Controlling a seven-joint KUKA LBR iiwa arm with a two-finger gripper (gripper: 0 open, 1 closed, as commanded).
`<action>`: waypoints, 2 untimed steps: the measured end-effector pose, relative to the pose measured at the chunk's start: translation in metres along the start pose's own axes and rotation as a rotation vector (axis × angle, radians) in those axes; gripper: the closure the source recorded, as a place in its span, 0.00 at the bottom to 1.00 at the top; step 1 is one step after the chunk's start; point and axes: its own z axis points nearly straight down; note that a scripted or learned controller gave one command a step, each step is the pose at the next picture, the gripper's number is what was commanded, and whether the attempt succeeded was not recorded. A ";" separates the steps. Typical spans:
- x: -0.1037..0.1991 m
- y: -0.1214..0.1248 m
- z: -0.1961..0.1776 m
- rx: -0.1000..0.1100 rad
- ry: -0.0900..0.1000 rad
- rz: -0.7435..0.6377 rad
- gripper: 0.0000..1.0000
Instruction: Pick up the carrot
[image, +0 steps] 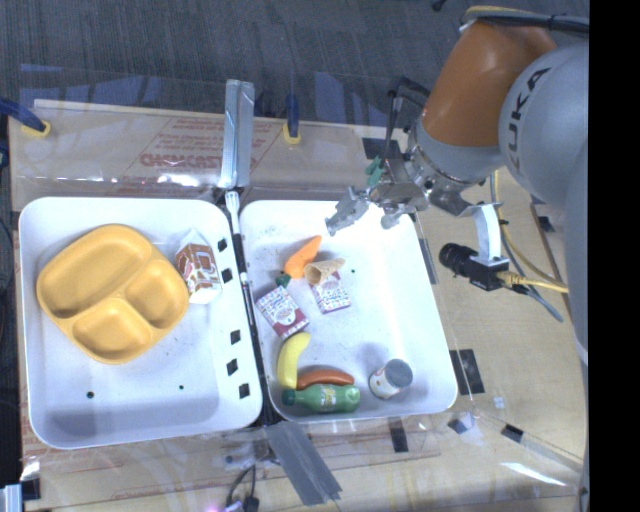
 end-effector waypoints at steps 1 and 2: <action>-0.016 0.041 0.067 0.001 0.001 -0.135 0.00; -0.039 0.060 0.178 -0.013 -0.002 -0.470 0.00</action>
